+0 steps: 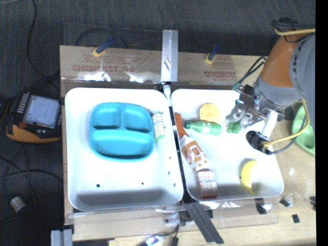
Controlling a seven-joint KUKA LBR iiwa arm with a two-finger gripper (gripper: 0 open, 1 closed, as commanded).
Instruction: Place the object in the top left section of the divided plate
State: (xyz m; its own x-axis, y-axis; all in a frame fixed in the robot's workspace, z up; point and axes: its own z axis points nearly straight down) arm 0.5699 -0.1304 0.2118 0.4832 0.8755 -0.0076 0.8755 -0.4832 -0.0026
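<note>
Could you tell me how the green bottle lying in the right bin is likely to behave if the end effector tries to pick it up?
The green bottle lies on its side, so it may well roll on the smooth bin floor if nudged. Its rounded, glossy-looking body could slip between fingers. It looks small, probably light, though its contents cannot be judged.

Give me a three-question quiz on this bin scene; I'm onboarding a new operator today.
1. True or false: the blue divided plate lies in the left bin.
2. Which thing lies nearest the right bin's front right corner? A) green bottle B) banana C) sauce bottle
3. Fill in: the gripper hovers over the ____ bin.

Key: 1 true. 2 B. 3 right.
</note>
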